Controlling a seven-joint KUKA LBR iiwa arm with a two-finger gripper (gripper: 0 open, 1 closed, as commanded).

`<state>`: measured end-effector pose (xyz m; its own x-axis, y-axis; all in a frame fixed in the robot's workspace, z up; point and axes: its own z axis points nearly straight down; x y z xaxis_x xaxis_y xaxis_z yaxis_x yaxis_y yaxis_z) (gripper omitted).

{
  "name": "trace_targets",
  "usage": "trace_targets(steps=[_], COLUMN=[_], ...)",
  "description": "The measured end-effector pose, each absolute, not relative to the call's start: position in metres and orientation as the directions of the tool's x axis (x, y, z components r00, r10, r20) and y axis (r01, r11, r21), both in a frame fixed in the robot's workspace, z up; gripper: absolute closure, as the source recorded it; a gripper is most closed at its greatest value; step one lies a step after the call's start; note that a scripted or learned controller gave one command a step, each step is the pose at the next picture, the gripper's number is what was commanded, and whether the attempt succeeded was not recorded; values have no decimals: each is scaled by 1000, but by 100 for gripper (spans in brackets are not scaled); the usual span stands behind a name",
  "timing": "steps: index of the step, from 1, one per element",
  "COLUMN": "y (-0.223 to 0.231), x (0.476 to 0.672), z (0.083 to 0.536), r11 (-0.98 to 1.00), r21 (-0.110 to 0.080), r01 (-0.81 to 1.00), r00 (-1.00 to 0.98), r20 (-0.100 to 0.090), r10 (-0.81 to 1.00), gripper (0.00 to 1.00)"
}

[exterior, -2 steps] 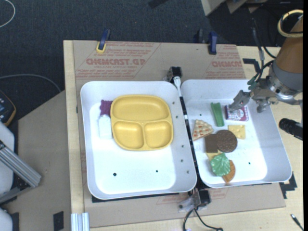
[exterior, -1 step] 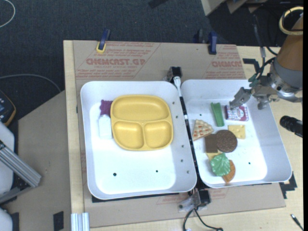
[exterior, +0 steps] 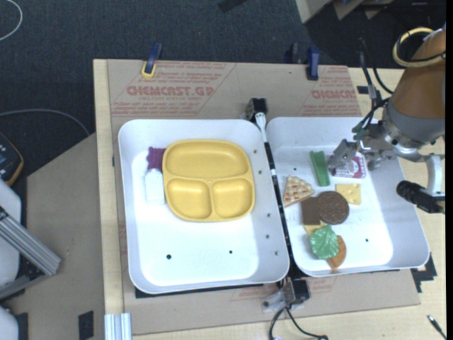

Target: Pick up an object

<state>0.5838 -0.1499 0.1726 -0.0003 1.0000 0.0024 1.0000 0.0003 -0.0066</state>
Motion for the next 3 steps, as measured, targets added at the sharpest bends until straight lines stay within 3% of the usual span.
trace_targets(steps=[2, 3], y=[-147, -148], x=[584, 585], z=[85, 98], r11=[1, 1], r21=[2, 8], r01=[1000, 1000], r00=[-1, -1], r20=[1, -1], r10=[1000, 1000], gripper=[0, 100])
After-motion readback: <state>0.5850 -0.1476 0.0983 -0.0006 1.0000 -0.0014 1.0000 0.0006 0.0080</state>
